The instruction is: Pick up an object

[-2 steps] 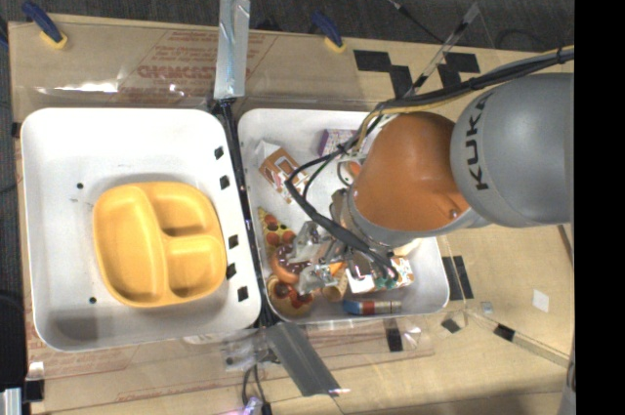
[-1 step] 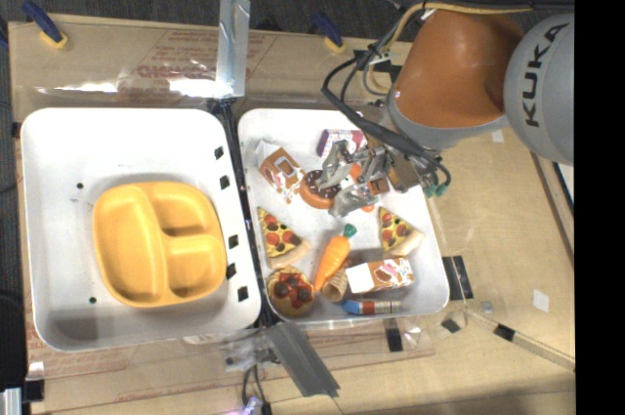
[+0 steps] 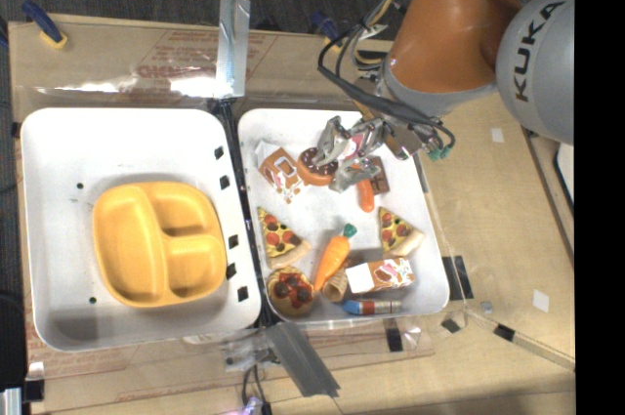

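The gripper point(image 3: 344, 149) hangs over the right bin point(image 3: 430, 237), just above a doughnut point(image 3: 314, 169) and beyond a carrot point(image 3: 332, 257); finger state cannot be told.

Toy foods point(image 3: 332, 259) scattered flat across right bin point(image 3: 435, 252)

Crowded right bin point(image 3: 430, 208) (left bin point(image 3: 49, 159) roomier)

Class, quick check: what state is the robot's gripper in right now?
Gripper: low in the right bin, over the toys at its far end; open, shut or holding cannot be told.
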You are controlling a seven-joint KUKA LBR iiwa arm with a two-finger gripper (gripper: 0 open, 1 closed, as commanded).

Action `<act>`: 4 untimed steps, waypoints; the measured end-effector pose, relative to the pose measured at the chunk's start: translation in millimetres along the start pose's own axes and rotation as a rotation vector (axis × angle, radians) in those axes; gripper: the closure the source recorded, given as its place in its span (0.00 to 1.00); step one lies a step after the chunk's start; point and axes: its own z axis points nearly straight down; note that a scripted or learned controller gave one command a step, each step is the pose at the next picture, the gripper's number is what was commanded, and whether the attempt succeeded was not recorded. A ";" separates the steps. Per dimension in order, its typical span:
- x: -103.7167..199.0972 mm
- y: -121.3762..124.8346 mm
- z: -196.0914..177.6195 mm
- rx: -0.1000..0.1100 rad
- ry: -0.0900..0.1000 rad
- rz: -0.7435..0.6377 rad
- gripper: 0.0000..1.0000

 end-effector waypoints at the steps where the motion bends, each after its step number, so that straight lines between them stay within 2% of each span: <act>1: -38.5 -8.4 -34.6 0.001 -0.002 -0.170 1.00; 2: -35.6 -44.6 92.9 -0.008 0.005 -0.359 1.00; 3: 13.7 -105.3 107.3 0.003 -0.002 -0.596 1.00; 4: 13.6 -105.2 107.4 0.002 -0.002 -0.596 0.00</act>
